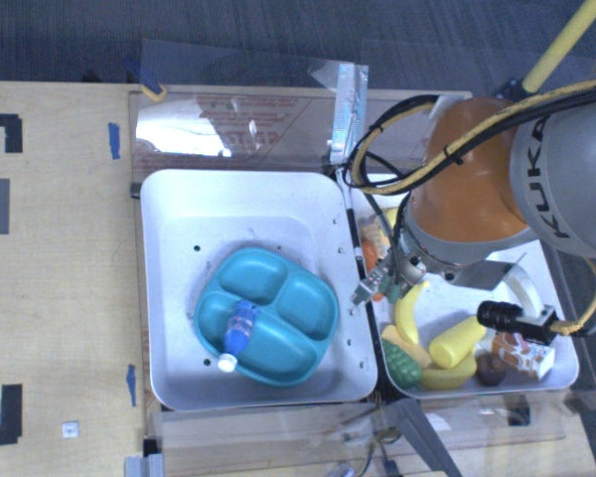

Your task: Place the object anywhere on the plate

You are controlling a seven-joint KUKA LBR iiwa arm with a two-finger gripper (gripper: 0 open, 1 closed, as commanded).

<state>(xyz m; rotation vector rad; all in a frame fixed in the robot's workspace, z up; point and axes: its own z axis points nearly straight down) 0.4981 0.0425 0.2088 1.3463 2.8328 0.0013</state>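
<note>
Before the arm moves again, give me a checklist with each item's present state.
1. Plate in place: the blue divided plate sits in the left bin. Ok.
2. Something already on the plate: a small bottle with a white cap lies across its lower left compartment. Ok.
3. Tool position: the tool hangs over the right bin, near the divider. Ok.
4. Tool holding an object: the wrist hides it. Cannot tell.
5. Objects left in the right bin: a banana, a yellow piece and a green piece lie crowded together. Ok.
</note>
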